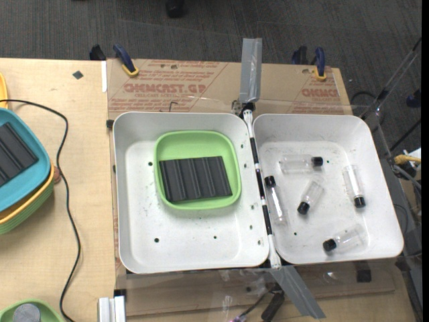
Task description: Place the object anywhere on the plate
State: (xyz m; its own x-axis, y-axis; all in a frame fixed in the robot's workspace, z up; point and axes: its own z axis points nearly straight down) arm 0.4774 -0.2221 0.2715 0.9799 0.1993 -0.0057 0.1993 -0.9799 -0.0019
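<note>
A green square plate (198, 170) sits in the left white bin (144, 237), toward its back. A dark ribbed mat (196, 179) lies flat across the plate's middle. In the right white bin (375, 243) lie several clear plastic vials with black caps: one (301, 163) near the back, one (353, 186) at the right, one (309, 197) in the middle, one (343, 239) at the front, and one (273, 196) along the left wall.
Cardboard (201, 86) lies under and behind both bins, held by clamps (125, 59) at the back. A stack of teal and green plates (23, 173) stands at the left on the wooden bench, with a black cable (67, 180) beside it.
</note>
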